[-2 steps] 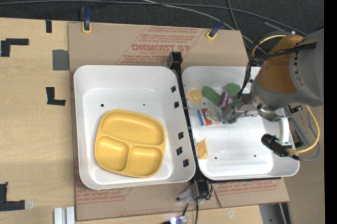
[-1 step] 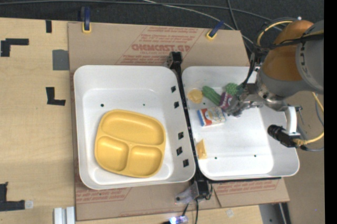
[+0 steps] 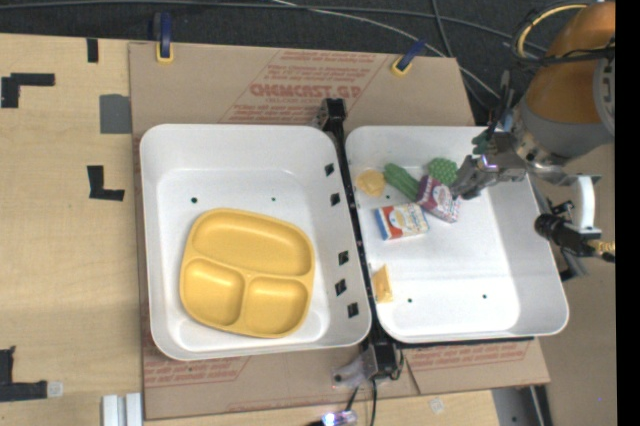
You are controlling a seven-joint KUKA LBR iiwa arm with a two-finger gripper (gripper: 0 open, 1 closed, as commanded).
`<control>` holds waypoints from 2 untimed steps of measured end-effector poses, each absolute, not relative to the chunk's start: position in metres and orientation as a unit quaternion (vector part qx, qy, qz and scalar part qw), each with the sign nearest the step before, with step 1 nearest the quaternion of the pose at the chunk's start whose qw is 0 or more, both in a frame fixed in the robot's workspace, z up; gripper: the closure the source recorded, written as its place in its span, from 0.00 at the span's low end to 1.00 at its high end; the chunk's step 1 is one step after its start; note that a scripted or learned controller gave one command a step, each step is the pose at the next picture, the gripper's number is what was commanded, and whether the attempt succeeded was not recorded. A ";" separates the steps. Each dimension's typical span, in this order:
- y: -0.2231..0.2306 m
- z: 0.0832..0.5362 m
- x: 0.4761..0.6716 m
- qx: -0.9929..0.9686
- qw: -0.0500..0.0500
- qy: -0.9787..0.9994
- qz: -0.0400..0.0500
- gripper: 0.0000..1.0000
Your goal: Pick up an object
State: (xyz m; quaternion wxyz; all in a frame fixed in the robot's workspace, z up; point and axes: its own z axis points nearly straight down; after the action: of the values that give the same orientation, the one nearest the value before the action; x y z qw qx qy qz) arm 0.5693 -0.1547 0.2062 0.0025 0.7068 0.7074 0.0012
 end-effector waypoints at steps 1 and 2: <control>-0.155 0.255 0.570 0.707 0.002 0.708 0.001 1.00; -0.108 0.241 0.571 0.706 -0.001 0.709 0.000 1.00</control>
State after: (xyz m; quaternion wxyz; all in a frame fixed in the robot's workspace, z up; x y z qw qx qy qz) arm 0.5711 -0.1084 0.2407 -0.0007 0.7055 0.7087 -0.0004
